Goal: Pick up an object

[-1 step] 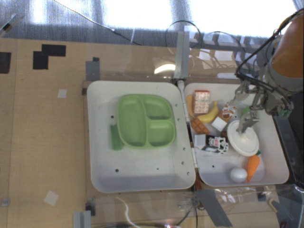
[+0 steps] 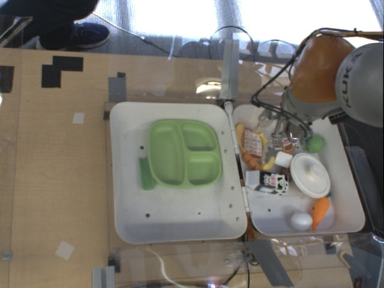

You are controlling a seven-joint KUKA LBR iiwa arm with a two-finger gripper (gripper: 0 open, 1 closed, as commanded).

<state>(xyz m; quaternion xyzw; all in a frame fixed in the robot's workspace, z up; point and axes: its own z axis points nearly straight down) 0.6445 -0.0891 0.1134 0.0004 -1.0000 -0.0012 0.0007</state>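
We find the gripper (image 2: 287, 138) low over the crowded right bin (image 2: 354, 221), near its far edge; its grasp we cannot tell. The carrot (image 2: 321, 210) lies near the front rim. The left bin (image 2: 126, 221) holds a green divided tray (image 2: 183, 152).

Right bin (image 2: 351, 218) is packed up top: toys crowd around the white lid (image 2: 310, 175), carrot (image 2: 321, 210) and egg (image 2: 301, 221) low right. Lower-left corner's open. Left bin (image 2: 123, 212) has room around the green tray (image 2: 183, 152).
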